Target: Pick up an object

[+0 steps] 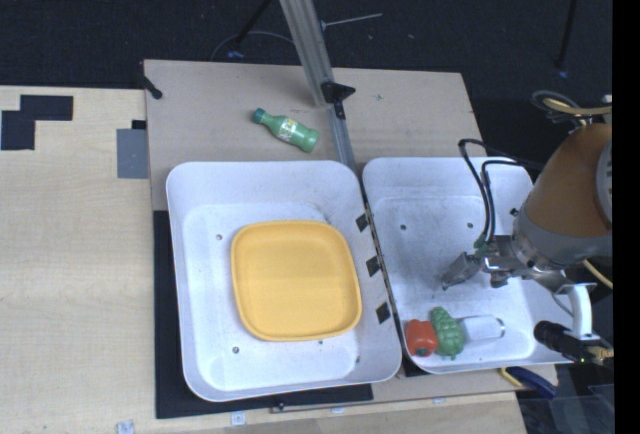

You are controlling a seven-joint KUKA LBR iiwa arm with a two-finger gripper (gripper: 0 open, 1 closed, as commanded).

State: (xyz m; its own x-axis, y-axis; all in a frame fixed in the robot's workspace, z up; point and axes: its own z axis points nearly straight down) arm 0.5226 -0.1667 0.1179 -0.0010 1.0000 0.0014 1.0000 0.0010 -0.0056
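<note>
Gripper [462, 272] is seen low over the right bin [420, 212], nothing held; finger state cannot be told. Red-and-green object [436, 334] is lodged near that bin's front edge. Bottle [286, 130] label is unreadable.

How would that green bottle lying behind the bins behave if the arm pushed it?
The bottle lies on its side on the flat bench, so a push across its length would probably roll it. It looks small and plastic, so likely light and easily knocked away. Its round body might slip from a two-finger pinch.
</note>
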